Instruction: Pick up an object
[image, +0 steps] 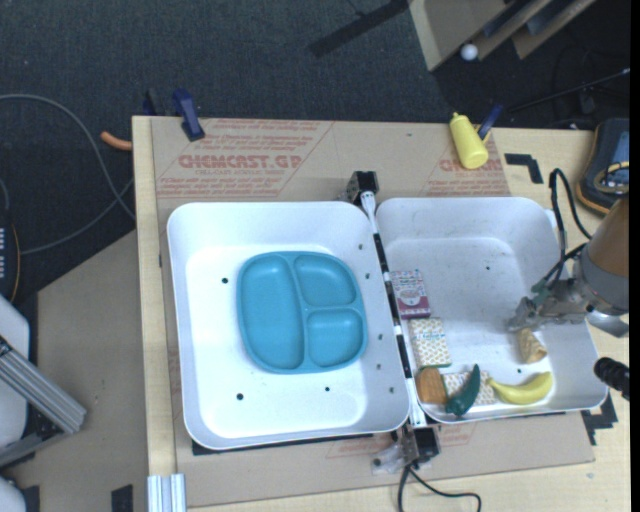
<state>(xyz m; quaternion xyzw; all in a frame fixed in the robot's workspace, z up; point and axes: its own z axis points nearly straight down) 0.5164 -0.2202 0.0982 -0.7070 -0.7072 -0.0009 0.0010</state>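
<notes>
The right bin (470, 225) holds several small items along its left and near sides. A pink and white box (408, 293) lies by the left wall, with a patterned packet (431, 344) below it. A brown piece (431, 384), a green object (466, 393) and a yellow banana (523, 388) sit near the front edge. A tan lump (531, 346) lies close to the right wall. My gripper (536, 310) hangs low at the bin's right side, just above and behind the tan lump. Nothing shows held in it.
The left bin (200, 300) carries a blue divided plate (300, 310) in its middle. A yellow bottle-shaped object (467, 141) and a blue clamp (186, 114) rest on the bench behind the bins. The arm (610, 270) enters over the right bin's right rim.
</notes>
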